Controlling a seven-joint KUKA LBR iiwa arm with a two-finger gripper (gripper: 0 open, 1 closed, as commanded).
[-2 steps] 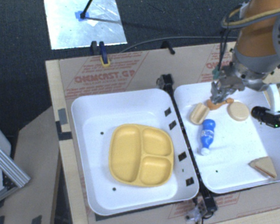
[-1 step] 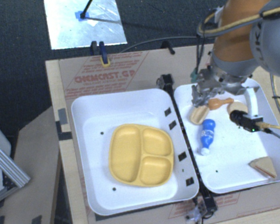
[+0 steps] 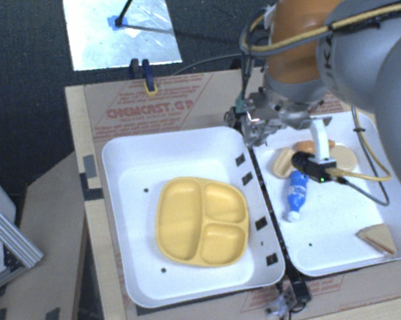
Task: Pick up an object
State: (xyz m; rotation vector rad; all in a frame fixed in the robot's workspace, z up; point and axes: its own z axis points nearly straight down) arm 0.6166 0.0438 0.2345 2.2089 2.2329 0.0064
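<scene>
Arm (image 3: 381, 49): one; large rounded links in a matte grey casing.
Orange band (image 3: 299, 16): glossy and dome-shaped, set above the wrist.
Wrist (image 3: 283, 92): grey collar, narrower than the links.
Gripper (image 3: 254, 132): small cluster of dark and silvery metal parts.
Cable (image 3: 358, 19): thin and yellow, crosses the grey link and loops round the orange band.

Reaches in from the right with a thick grey arm (image 3: 381, 49), filling the upper right corner. Bends down past the orange band (image 3: 302, 15), wrist (image 3: 289, 95) below it and angled toward the left. Ends in the gripper (image 3: 254, 127), set low at the wrist's left side, pointing downward.
</scene>
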